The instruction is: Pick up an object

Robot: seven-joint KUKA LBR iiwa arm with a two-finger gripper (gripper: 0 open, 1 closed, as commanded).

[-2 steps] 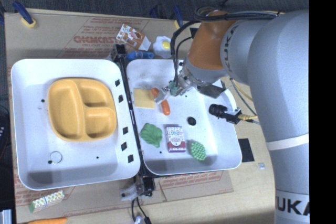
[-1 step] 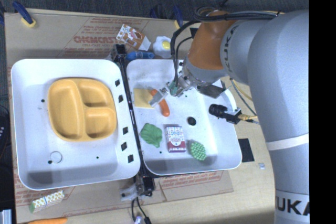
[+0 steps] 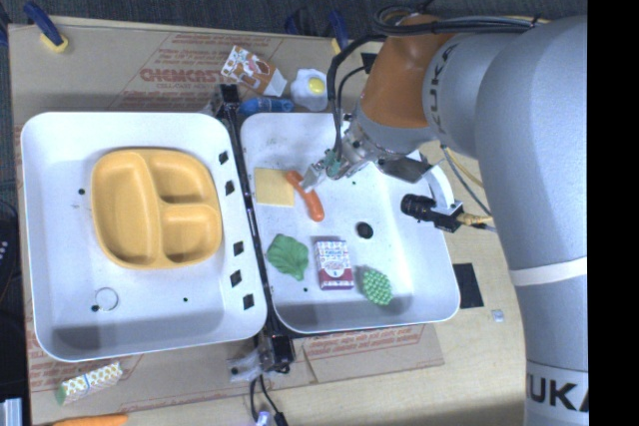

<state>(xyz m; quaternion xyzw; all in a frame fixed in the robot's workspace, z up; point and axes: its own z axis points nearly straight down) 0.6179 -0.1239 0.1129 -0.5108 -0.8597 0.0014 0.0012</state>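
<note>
Arm: grey KUKA arm point(image 3: 519, 165) with an orange band above the wrist, reaching in from the right over the right bin; the letters "UKA" read on its lower casing and part of the same lettering on the upper link beside the band.
Gripper: the gripper point(image 3: 321, 170) sits low in the upper middle of the right bin point(image 3: 439, 284), its tip just above the orange carrot-shaped toy.
Pincer state: cannot tell; the tip is small and blurred against the white bin.
Task objects, right bin: yellow cheese slice point(image 3: 275, 187) at the left wall; orange carrot-shaped toy point(image 3: 307, 198) touching its right edge; green leafy toy point(image 3: 289, 255) below; small red and white packet point(image 3: 333, 263) just beside it, print too small to read; green dotted toy point(image 3: 376, 286) near the front right.
Left bin: the left bin point(image 3: 50, 304) holds 1 yellow tray point(image 3: 157, 207) with 3 compartments.
Bench writing: red print on the cardboard point(image 3: 180, 73) behind the left bin, roughly "CHEMCAST", not sharp enough to confirm.
Behind the bins: a red and white snack packet point(image 3: 245, 68), a blue item point(image 3: 266, 104) and a yellow and white toy point(image 3: 312, 88), all outside the bins.
Front left: a patterned wrapper point(image 3: 90, 381) lies on the cardboard outside the left bin.
</note>
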